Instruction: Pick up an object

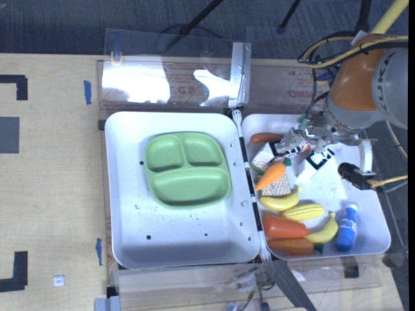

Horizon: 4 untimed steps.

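The gripper point(299, 141) hangs just above the carrot point(271, 175), at the upper end of the heap in the right bin point(379, 232); I cannot tell its state. Bananas point(280, 203) and a red pepper point(284, 226) lie beyond the carrot. Coming straight down over the carrot's middle should avoid nudging its neighbours.

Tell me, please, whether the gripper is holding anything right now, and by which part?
It cannot be told: the gripper hangs low over the right bin above the toy carrot.
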Available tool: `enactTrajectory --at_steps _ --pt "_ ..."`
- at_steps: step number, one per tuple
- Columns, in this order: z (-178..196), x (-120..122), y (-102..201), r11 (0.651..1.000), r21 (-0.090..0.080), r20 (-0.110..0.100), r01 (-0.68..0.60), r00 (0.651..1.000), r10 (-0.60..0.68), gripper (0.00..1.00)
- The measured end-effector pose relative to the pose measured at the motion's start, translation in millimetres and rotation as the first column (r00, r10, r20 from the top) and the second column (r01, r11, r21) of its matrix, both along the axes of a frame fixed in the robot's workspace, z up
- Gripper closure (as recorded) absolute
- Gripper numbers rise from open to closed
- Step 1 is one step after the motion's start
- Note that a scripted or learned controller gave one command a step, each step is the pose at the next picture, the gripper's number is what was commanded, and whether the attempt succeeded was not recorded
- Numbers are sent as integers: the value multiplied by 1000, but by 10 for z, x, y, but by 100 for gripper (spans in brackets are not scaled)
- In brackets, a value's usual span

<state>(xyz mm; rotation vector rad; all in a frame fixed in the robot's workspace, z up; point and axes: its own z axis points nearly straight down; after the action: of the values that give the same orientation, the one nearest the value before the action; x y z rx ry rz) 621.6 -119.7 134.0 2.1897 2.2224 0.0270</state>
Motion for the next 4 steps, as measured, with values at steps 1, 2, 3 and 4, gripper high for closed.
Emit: enactTrajectory --at_steps 1,2,3,4 --pt "-72 -17 -167 1000 -5 7 18 1000 -18 0" --pt "-253 -296 -551 1000 -8 16 29 999 -28 0" --pt "-265 -154 -763 1000 -2 13 19 1000 -19 0" --pt "-265 -180 -726 1000 -12 17 -6 1000 6 0"
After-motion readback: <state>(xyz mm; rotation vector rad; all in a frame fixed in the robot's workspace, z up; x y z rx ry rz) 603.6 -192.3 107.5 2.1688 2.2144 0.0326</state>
